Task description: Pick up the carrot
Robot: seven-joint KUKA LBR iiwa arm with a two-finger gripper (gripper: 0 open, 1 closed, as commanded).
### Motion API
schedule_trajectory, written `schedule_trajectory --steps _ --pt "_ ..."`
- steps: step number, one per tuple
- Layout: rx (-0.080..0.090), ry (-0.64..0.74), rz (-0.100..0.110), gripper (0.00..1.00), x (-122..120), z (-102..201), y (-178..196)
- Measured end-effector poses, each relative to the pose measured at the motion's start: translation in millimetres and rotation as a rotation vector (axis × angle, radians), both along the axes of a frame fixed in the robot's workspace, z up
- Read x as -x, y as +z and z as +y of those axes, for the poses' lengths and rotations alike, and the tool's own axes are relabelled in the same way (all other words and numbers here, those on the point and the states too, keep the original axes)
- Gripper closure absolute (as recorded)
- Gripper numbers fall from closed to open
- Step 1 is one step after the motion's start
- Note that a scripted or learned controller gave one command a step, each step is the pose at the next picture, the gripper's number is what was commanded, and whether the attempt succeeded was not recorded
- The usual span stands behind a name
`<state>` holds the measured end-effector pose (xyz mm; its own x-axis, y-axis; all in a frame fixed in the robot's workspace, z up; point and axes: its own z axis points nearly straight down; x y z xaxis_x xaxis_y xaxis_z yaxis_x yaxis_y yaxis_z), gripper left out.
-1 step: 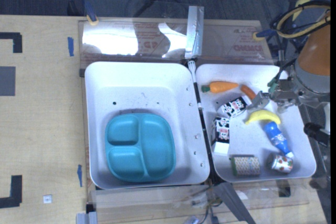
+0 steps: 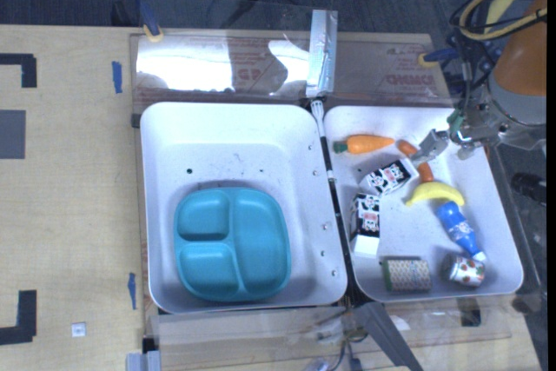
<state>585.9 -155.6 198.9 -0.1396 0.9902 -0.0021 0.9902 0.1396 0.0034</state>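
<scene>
The carrot [image 2: 369,143] is orange with a green stub at its left end. It lies on its side in the upper part of the right bin [image 2: 508,213], near the wall that divides the two bins. My gripper [image 2: 450,145] hangs over the bin's upper right, a short way to the right of the carrot. Its fingers [image 2: 431,143] are spread open and hold nothing. Two small orange pieces [image 2: 407,149] lie between the carrot and the left finger.
The right bin also holds a banana [image 2: 434,193], a blue bottle [image 2: 457,227], two black-and-white cartons [image 2: 387,178], a grey block [image 2: 407,274] and a small can [image 2: 469,271]. A blue divided plate [image 2: 233,241] sits in the left bin [image 2: 226,135].
</scene>
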Motion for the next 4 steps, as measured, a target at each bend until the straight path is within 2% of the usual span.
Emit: schedule_trajectory --steps 1,2,3,4 --pt "0.001 0.230 -0.002 0.00 -68.3 15.7 -5.6" --pt "0.000 0.290 0.011 0.00 -79.3 35.9 -113.5" --pt "0.003 0.025 0.019 0.00 -77.3 46.6 -113.9" --pt "0.001 0.177 -0.001 0.00 -81.8 21.5 -8.1"
